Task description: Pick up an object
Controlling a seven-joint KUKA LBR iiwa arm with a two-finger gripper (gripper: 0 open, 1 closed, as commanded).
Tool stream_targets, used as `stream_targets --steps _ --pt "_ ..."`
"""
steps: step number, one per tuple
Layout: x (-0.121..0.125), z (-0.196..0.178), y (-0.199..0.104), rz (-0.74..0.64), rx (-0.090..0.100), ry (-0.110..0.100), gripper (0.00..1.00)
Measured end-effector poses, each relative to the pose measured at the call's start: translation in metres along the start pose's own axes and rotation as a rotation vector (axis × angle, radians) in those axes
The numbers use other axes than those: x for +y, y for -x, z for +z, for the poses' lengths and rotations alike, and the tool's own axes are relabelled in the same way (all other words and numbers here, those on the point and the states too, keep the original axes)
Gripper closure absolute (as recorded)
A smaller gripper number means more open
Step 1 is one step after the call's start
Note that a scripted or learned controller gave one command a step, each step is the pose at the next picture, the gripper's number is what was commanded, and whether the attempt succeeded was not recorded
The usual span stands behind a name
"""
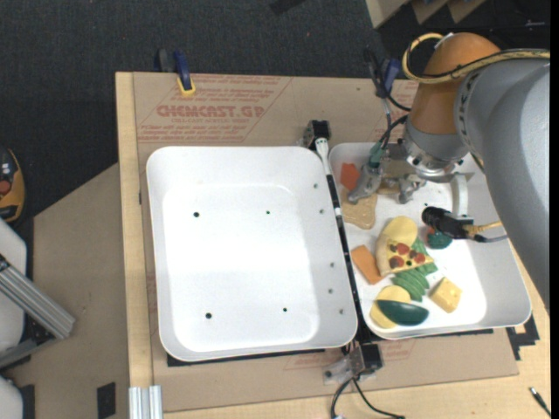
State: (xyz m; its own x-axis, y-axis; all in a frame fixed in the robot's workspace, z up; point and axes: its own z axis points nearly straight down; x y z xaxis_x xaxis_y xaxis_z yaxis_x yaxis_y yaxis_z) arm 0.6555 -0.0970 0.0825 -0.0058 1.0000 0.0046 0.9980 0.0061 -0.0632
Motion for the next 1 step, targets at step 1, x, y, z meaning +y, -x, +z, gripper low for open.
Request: stream_targets --steps 1 --pt "0.0002 0.0004 0.0029 -0.001 0.007 0.000 0.00"
